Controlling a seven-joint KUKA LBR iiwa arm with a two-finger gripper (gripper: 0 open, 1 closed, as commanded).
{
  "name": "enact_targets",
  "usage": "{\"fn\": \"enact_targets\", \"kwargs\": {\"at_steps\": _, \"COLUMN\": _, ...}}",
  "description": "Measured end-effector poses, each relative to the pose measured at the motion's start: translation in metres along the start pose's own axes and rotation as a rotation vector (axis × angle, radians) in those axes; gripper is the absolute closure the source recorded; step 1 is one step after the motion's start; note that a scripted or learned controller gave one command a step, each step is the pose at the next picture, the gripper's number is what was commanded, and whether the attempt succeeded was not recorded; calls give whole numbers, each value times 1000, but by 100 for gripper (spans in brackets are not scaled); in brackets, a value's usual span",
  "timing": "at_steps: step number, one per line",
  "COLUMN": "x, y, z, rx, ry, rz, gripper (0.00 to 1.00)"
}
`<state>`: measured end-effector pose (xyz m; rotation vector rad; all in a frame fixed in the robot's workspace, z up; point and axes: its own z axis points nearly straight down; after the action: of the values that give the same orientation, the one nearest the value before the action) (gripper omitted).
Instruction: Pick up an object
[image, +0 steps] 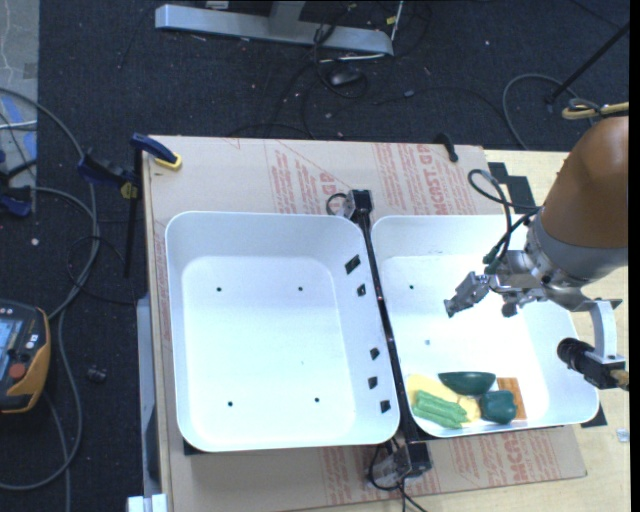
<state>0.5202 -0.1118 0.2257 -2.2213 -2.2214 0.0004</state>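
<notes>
The right bin (440, 250) holds a cluster of objects along its near edge: a light green ridged piece (438, 409), a dark green bowl-shaped object (467, 381), a teal lump (498, 406), a yellow flat piece (426, 387) and an orange block (511, 387). My gripper (487, 296) hovers above the middle of the right bin, up and away from that cluster. Its two fingers are spread apart with nothing between them. The grey arm with its orange band (600, 190) reaches in from the right.
The left bin (265, 335) lies beside the right one, split by a black divider with clips (375, 320). Both rest on a cardboard-covered bench (300, 175). A blue and yellow clamp (155, 152) sits at the bench's far left corner. Cables cover the floor.
</notes>
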Motion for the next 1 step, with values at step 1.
{"fn": "enact_targets", "kwargs": {"at_steps": 1, "x": 0, "y": 0, "z": -10, "rx": -1, "ry": 0, "rz": 0, "gripper": 100}}
